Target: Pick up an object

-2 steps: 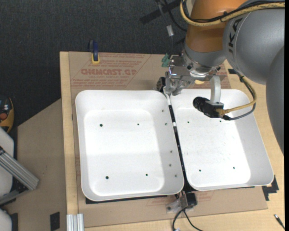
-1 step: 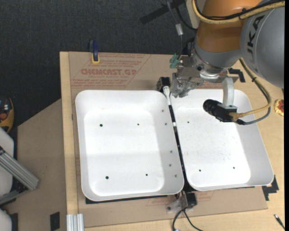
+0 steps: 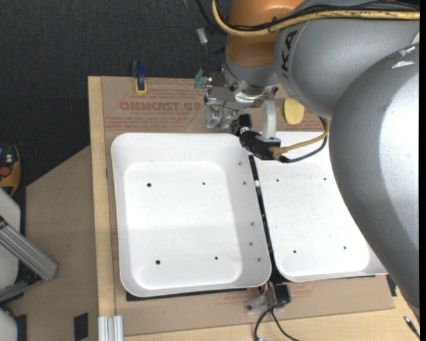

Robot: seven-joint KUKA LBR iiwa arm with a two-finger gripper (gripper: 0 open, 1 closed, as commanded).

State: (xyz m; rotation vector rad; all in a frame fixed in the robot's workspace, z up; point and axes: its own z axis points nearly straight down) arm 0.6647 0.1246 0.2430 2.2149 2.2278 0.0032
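Dark speckled floor surrounds a brown board (image 3: 166, 106) printed with red lettering, on which two shallow white bins sit side by side: the left bin (image 3: 126, 220) and the right bin (image 3: 313, 266), touching along their inner rims. The grey arm (image 3: 359, 80) sweeps in from 3 o'clock and covers much of the right bin; its orange band (image 3: 256, 20) sits at 12 o'clock. Below that, the gripper (image 3: 229, 120) hangs over the board just beyond the far rims, near where the bins meet, and whether it is open or closed cannot be told from this angle. A pale yellow object (image 3: 293, 110), partly hidden by the arm, lies at about 1 o'clock near the right bin's far edge; it looks like the only candidate to pick. The risk, as I judge it: the gripper stands beside the object rather than over it, so a descent from here would probably close on nothing or strike a bin rim, and the dangling cable (image 3: 303, 152) could snag.
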